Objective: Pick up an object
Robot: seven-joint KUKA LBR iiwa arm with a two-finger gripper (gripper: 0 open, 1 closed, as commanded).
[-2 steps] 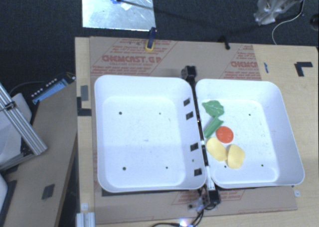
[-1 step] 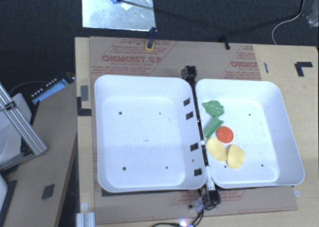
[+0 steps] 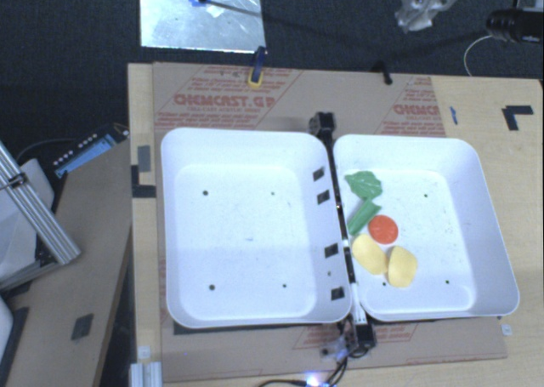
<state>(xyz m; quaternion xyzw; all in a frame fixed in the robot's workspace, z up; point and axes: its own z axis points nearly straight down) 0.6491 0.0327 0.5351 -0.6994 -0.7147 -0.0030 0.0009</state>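
Four small toys (image 3: 379, 237) crowd the right bin's (image 3: 476, 207) left wall; we see the gripper (image 3: 422, 4) raised at upper right, its grip unreadable.

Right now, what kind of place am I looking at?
Probably a robot lab bench for grasping trials: two white bins side by side, toy foods in the right one, and the tool raised behind them.

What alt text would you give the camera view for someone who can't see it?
Two shallow white bins sit side by side on a bench; the right bin holds a green piece, a small red-orange ball and two yellow pieces clustered near its left wall. The gripper hangs above the bench at top right.
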